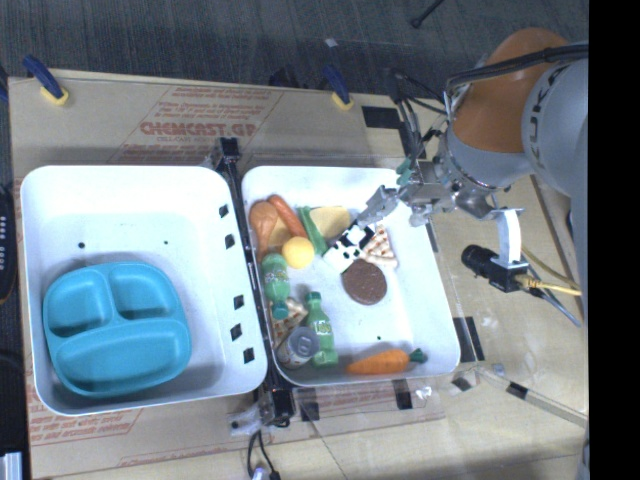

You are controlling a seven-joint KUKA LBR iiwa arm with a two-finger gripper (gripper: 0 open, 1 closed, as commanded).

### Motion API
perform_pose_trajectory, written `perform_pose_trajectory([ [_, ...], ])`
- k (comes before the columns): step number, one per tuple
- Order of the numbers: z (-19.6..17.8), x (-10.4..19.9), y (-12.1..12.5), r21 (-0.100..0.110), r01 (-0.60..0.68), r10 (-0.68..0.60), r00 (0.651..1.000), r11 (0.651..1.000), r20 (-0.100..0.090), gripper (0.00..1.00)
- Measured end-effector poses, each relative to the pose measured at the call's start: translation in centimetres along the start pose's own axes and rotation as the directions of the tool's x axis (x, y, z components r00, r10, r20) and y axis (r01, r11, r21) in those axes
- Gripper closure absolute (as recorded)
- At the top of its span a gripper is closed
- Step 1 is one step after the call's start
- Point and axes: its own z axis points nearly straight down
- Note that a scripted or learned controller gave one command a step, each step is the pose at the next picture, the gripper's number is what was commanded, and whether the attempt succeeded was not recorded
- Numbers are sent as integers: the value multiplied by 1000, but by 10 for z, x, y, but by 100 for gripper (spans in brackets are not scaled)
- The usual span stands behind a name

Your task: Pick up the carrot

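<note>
Carrot (pixel 380 362) lies flat at the near edge of the right bin (pixel 425 288), orange body, green tip pointing right, nothing gripping it. Just left of it: a green bottle (pixel 318 326) and a small can (pixel 300 346). Further up the bin, a brown round disc (pixel 364 284), a black-and-white checkered piece (pixel 352 246), a yellow ball (pixel 297 253), a bread-like roll (pixel 264 225) and a yellow wedge (pixel 330 220). Hand (pixel 380 206) hovers over the far part of that bin, near the checkered piece, well apart from the carrot; cannot tell if it is released or clenched. Left bin (pixel 60 188) holds a blue divided tray (pixel 115 323). Both bins sit on the bench (pixel 300 108).
</note>
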Motion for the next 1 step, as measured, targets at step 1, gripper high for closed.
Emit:
perform_pose_trajectory([
  [1,14,-25,-53,0,189,-189,982,982,0,0],
])
